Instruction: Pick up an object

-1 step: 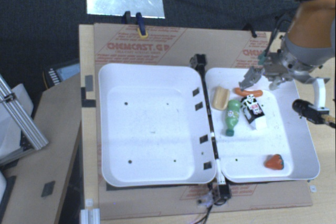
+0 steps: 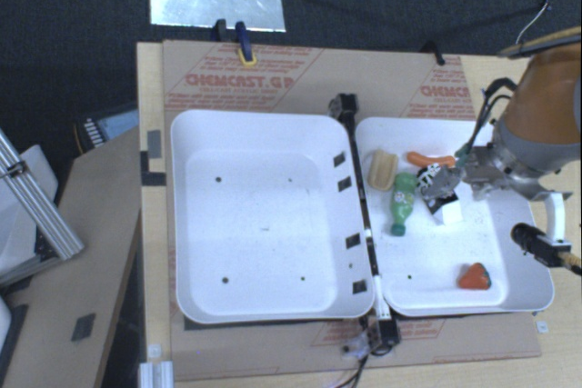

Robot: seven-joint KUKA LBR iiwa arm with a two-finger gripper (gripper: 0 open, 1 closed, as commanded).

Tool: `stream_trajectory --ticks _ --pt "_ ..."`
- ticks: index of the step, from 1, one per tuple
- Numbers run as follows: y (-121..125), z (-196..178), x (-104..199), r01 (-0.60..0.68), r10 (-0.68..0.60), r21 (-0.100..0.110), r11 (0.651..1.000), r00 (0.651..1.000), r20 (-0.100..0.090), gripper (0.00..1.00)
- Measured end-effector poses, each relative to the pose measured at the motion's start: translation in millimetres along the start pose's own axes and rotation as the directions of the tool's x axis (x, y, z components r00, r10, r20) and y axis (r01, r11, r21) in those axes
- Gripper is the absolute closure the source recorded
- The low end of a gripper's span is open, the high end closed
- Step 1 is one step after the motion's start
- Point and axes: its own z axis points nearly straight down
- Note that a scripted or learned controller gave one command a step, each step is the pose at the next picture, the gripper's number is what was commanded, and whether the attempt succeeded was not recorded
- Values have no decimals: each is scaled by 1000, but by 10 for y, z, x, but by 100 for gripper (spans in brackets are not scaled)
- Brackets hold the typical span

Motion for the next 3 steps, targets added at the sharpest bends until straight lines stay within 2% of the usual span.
stream_trajectory --ticks 1,2,3 --pt "41 -154 28 6 -6 -12 1000 1000 1 100" --pt "-24 -1087 492 13 -13 -20 1000 1000 -1 100" --pt "-295 -1941 1595 20 -20 -20 1000 1000 -5 100"
